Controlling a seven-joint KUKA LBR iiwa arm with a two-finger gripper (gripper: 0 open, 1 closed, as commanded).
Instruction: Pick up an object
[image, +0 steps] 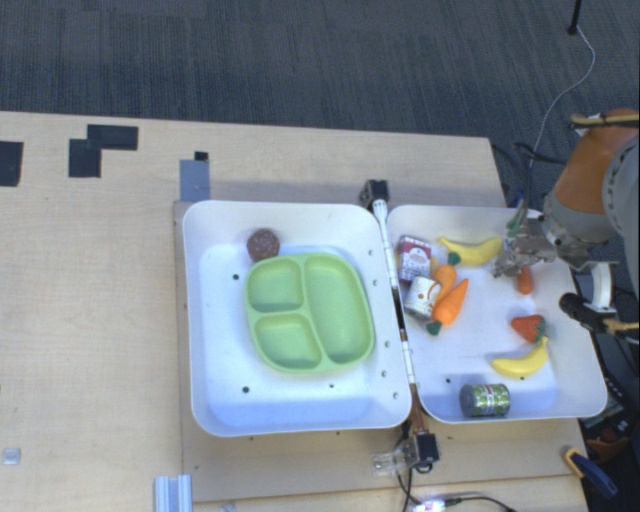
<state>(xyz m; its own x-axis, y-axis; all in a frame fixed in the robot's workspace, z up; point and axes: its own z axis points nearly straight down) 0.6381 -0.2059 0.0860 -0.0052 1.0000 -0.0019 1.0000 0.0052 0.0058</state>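
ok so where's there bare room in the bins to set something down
Left bin: bare floor along the near edge and left wall, around the green tray; a brown ball sits at the far left. Right bin: crowded along the divider and far side; a bare patch lies mid-floor between the carrot, strawberry and can.

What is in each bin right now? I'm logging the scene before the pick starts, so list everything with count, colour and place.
Bins: 2, white, side by side on the bench.
Divided plate: 1, green, middle of the left bin.
Round patty: 1, brown, left bin, beside the plate's upper left.
Bananas: 2, yellow, right bin, one at the top, one lower right.
Carrots: 2, orange, right bin, left part.
Packets: 2, red and white, right bin, along the left wall.
Strawberry: 1, red, right bin, right side.
Can: 1, green, right bin, bottom edge.
Gripper: 1, grey, over the right bin's upper right, above a small orange piece.
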